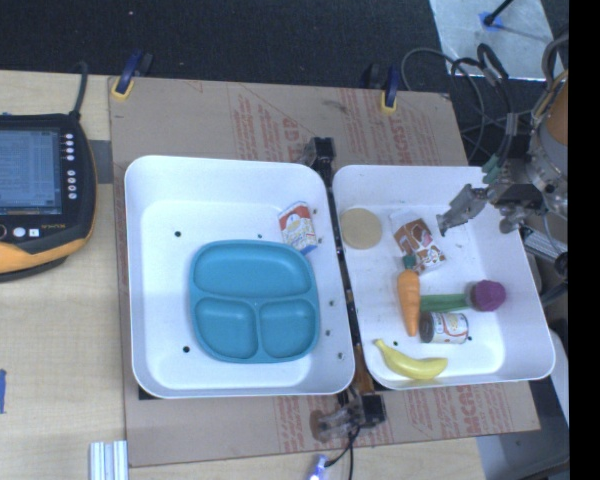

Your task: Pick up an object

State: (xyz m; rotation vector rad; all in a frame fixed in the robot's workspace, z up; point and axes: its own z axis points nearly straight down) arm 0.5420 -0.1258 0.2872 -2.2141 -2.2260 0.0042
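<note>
- Up at the right bin's [515, 268] far right side, the gripper [480, 206] hangs over the white floor with its two fingers [458, 211] spread apart and nothing between them.
- Nearest to it, just left of the fingertips, lies a brown-and-white snack packet [420, 243], not touched by the gripper.
- Further left in that bin sits a round tan disc [361, 228].
- Below the packet, a carrot [409, 301] lies lengthwise, with a small can [445, 327] just beside its lower end.
- A green-stemmed purple vegetable [477, 296] lies to the right of the carrot, above the can.
- A banana [410, 361] rests along the bin's near edge.
- Over in the left bin [160, 268], a blue divided plate [253, 300] lies in the middle, and a small red-and-white carton [298, 228] sits near its upper right corner.
- Well apart on the bench's left, a control tablet [25, 183] lies with its screen lit.
</note>
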